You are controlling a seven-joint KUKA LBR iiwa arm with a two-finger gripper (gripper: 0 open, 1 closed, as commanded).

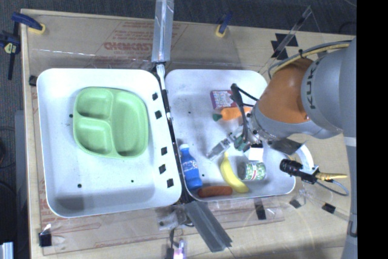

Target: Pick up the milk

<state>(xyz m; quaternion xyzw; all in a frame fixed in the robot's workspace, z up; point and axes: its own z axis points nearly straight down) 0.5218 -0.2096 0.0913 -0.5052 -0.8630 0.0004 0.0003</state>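
The arm reaches into the right bin (276, 79), and its gripper (233, 144) hangs low over the middle of it, just above the banana (229, 173). I cannot tell if it is open or closed, or if it holds something. A small white carton (255, 153), probably the milk, lies partly hidden beside the gripper, touching the can (251, 171).

The wooden bench (242, 33) bears two white bins (54, 130) side by side.
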